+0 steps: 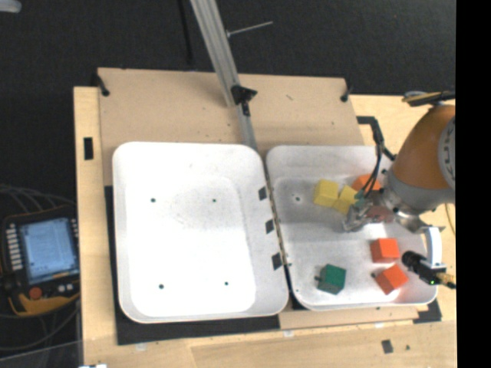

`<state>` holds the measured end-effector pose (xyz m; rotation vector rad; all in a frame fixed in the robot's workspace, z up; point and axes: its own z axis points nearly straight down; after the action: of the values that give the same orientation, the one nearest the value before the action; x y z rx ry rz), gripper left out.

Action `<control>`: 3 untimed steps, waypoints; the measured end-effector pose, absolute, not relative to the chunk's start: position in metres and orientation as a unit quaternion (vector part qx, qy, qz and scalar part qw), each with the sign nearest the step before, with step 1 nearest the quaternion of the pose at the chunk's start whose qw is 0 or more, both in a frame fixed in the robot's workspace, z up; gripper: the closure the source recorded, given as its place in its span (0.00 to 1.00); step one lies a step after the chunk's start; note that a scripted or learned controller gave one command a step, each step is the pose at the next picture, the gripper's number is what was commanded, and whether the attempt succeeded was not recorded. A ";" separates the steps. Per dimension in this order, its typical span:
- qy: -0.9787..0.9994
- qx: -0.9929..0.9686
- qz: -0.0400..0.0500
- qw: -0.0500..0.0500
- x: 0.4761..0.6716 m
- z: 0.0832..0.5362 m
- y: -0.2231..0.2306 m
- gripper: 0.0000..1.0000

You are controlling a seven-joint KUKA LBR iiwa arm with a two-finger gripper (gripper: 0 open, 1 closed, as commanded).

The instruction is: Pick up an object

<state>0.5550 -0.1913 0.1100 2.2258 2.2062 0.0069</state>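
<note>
Yellow plastic blocks (335, 195), a pair lying in the right white bin (307, 163), sitting just left of the two-finger gripper (354, 219). Reaching down into that bin from the right; finger state impossible to tell, tips blurring into the bin floor beside the yellow pair. Possibly touching the nearer block, though not showing anything gripped. Lying further out: a small orange block (362, 182) half hidden behind the wrist, two orange-red cubes (386, 263) lower right, a green block (331, 278) near the front. Lifting not yet done.
</note>
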 end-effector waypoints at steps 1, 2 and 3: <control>0.706 0.708 0.001 0.003 0.550 0.159 -0.199 1.00; 0.708 0.706 0.002 0.004 0.561 0.210 -0.202 1.00; 0.709 0.706 0.002 0.004 0.562 0.261 -0.204 1.00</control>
<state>0.5624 -0.2037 0.2613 2.2115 2.2210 0.0058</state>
